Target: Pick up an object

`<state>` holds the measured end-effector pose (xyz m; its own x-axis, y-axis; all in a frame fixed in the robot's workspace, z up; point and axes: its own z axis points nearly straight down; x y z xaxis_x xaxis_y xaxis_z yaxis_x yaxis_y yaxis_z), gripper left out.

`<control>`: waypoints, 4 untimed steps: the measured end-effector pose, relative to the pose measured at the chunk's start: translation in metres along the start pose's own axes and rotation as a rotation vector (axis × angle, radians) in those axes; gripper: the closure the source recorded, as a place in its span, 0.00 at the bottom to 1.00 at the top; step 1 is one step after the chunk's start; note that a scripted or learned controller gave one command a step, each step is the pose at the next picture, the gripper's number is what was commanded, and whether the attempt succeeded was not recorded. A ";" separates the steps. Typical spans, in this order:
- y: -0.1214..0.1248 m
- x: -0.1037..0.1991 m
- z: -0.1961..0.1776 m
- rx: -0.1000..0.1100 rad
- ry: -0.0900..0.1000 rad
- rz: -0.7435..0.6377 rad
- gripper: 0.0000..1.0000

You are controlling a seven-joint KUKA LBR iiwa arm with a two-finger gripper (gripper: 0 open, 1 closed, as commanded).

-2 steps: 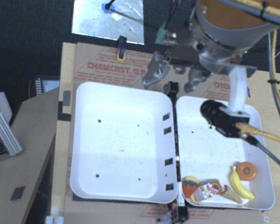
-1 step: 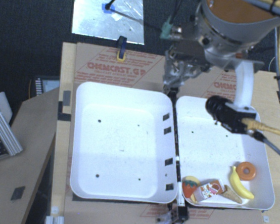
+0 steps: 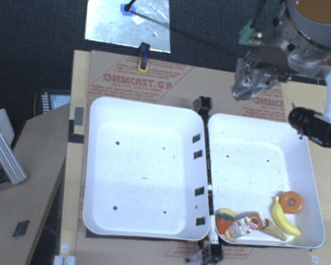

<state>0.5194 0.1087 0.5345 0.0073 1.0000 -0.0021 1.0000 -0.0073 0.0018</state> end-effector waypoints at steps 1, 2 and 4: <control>-0.005 -0.062 -0.001 -0.001 0.000 -0.001 1.00; -0.007 -0.151 -0.001 -0.002 -0.001 0.001 1.00; 0.007 -0.318 0.033 0.001 0.000 -0.004 1.00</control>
